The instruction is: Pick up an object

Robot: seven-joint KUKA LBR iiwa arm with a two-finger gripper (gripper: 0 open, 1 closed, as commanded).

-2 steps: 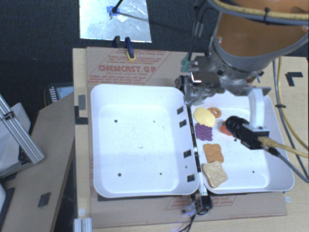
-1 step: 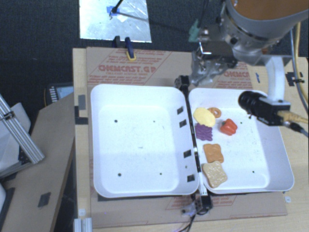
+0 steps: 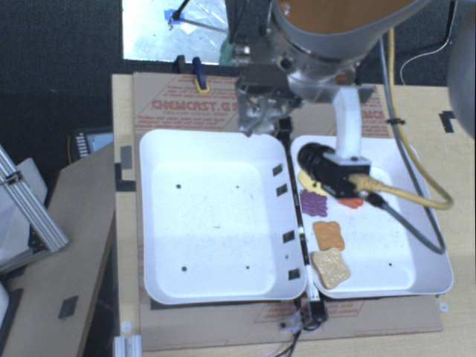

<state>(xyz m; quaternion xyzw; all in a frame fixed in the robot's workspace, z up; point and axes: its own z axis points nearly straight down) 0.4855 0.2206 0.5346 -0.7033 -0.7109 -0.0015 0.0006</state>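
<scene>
The worktop [image 3: 123, 117] carries a printed cardboard sheet [image 3: 186, 104], and on that sit my two white bins side by side. The left bin [image 3: 208, 214] shows only its bare floor. The right bin [image 3: 401, 262] holds everything worth picking.

My arm [image 3: 335, 6] hangs over the far side of the bench. My jaws are above the far rim of the left bin, close to the divide between the bins. I cannot tell how far apart they stand, and I see nothing between them.

The biggest piece is a tan bread slice [image 3: 331, 268], lying flat in the near corner of the right bin, just beside the wall at the divide. An orange slice [image 3: 328, 236] lies just beyond it, touching or nearly so. Farther on is a purple piece [image 3: 314, 203], then a yellow scrap [image 3: 304, 178] and a small red bit [image 3: 354, 202], both partly hidden.

I would go for the tan bread slice. It looks like toy food, so I judge it light, fairly stiff and not fragile, but thin and low against the floor. I should pinch it across its narrow width at the edges. The wall on one side leaves little room, and the smooth floor may let it slide away.
</scene>
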